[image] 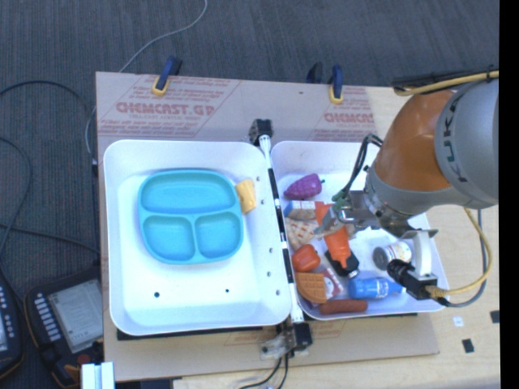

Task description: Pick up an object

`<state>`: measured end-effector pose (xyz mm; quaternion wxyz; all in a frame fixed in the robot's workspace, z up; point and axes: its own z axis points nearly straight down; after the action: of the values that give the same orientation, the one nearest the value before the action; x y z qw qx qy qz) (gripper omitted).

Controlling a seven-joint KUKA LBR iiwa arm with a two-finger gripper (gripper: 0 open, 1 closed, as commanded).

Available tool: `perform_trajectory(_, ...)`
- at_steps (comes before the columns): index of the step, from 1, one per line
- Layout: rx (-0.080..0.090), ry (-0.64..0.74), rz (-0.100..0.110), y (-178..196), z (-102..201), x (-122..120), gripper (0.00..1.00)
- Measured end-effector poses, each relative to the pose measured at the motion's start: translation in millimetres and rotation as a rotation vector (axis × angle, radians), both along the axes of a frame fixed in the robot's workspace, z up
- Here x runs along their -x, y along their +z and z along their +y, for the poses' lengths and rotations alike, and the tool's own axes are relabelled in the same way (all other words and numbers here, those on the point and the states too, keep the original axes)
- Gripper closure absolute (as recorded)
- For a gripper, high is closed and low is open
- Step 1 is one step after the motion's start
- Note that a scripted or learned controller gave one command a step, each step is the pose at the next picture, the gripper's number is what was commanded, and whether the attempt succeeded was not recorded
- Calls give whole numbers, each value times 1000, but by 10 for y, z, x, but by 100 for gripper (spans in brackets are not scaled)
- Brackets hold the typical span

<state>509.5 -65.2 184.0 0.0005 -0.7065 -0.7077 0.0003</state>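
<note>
gripper low over the crowded right bin, orange bottle just beneath it

the gripper (339,224) hangs inside the right bin (430,254), low among the toys, with the grey and orange arm (422,152) covering the bin's far right part. taking the gripper as the landmark: the orange bottle with a black cap (341,252) lies just on its near side, apparently touching or almost touching the tool, its long axis running from close under the tool down toward the bin's near wall, a little rightward. whether the fingers stand apart or together cannot be told, since the tool is seen from above and partly merges with the clutter.

the purple toy (303,186) sits beyond the gripper and to its left; the waffle piece (300,232) is directly left. the blue bottle (376,288) lies nearer the front wall, right of the orange one.

my judgement: the orange bottle is the likeliest target, and a grip across its narrow width, not along its length, looks the surest, with neighbours close on its left side.
</note>
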Motion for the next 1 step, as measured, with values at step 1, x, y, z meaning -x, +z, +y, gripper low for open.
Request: perform_trajectory(1, 1, 0, 0, 489, 834, 179, 100)
